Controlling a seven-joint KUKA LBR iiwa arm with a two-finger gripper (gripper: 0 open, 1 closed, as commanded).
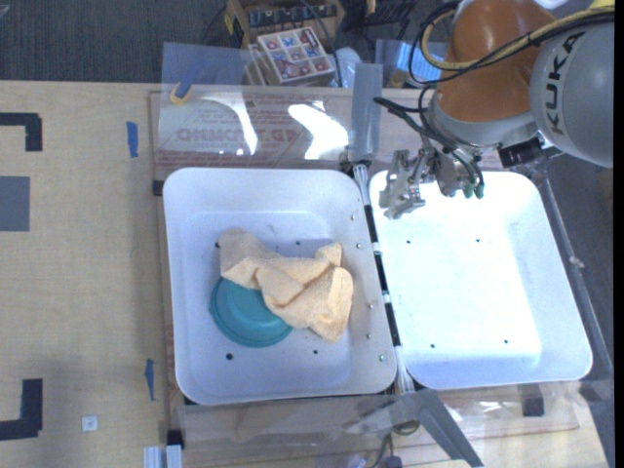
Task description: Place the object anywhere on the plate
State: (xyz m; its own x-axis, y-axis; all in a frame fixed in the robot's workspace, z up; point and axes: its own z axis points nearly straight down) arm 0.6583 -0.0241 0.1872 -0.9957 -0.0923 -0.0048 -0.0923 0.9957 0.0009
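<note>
A teal plate lies in the left bin, toward its front left. A crumpled yellow cloth rests in the same bin and drapes over the plate's upper right part. My gripper hangs over the far left corner of the right bin, close to the divider between the bins. Nothing shows between its metal fingers. It is well apart from the cloth and plate, to their upper right.
A clear plastic panel lies behind the left bin. A grey upright post stands at the back between the bins. Boxes and clutter sit beyond the bench's far edge.
</note>
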